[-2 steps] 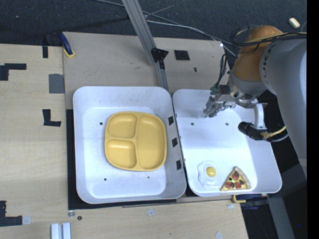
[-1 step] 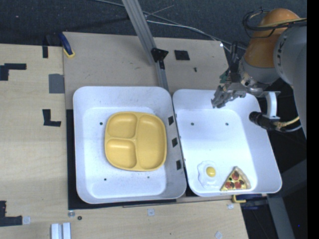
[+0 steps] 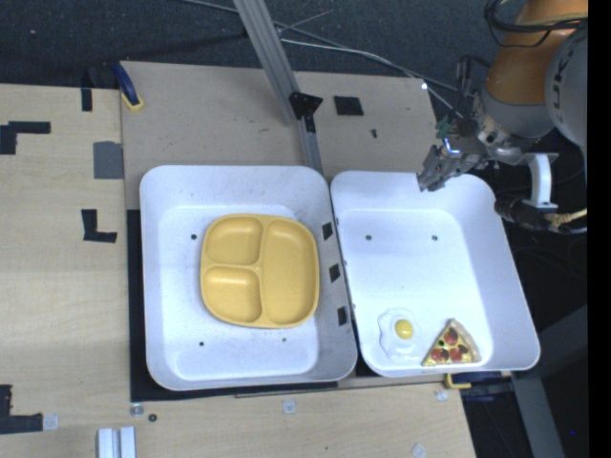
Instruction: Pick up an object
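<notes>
A toy fried egg (image 3: 398, 331) and a toy pizza slice (image 3: 452, 344) lie side by side at the near edge of the right bin (image 3: 420, 232). My gripper (image 3: 431, 177) hangs over the far rim of that bin, well away from both toys. Nothing shows between its fingers, which look close together. A yellow divided plate (image 3: 260, 270) rests in the middle of the left bin (image 3: 172, 256).
A metal pole (image 3: 277, 65) slants across the bench behind the bins. Black cables (image 3: 535, 213) trail off the arm past the right bin's right side. Tape marks dot the wooden bench (image 3: 57, 256) at the left.
</notes>
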